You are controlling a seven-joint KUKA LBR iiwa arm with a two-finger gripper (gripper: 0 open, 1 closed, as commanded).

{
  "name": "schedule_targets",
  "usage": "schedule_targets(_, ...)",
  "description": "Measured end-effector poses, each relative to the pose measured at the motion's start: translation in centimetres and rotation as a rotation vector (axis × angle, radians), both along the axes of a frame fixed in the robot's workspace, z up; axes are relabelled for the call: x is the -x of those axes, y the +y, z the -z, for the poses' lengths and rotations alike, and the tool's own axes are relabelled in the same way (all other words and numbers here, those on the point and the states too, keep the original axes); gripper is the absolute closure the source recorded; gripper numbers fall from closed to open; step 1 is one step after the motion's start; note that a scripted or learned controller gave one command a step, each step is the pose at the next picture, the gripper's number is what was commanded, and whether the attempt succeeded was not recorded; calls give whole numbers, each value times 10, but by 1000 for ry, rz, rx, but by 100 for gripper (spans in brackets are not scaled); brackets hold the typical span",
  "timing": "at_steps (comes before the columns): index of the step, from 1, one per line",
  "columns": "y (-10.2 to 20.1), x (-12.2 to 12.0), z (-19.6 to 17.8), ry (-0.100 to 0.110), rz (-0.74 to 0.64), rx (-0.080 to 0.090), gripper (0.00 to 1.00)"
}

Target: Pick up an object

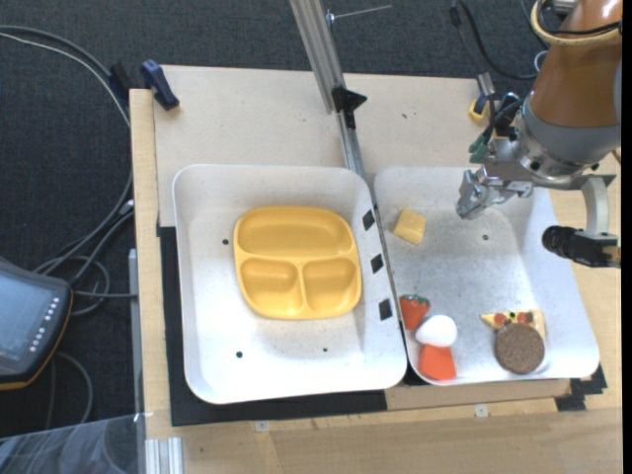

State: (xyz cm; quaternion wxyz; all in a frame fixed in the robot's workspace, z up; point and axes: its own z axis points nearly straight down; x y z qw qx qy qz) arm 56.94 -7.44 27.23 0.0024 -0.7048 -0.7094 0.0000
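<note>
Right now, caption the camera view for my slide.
Gripper hovers above right bin near yellow cube.

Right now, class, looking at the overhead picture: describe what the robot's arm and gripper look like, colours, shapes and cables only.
The arm is thick and rounded, with a glossy orange band above a grey wrist section. Yellow and black cables loop by its upper part. The gripper is small, metallic grey and silver, with green and dark wiring beside its mount. A black cylindrical part juts out below the wrist.

cheese cube [410, 227] | pale yellow, tilted | right bin [553, 265], upper left, alone
</note>
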Motion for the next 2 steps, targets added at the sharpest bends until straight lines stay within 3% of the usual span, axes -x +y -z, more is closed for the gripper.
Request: schedule_targets(2,111,16,31,2,0,0,100)
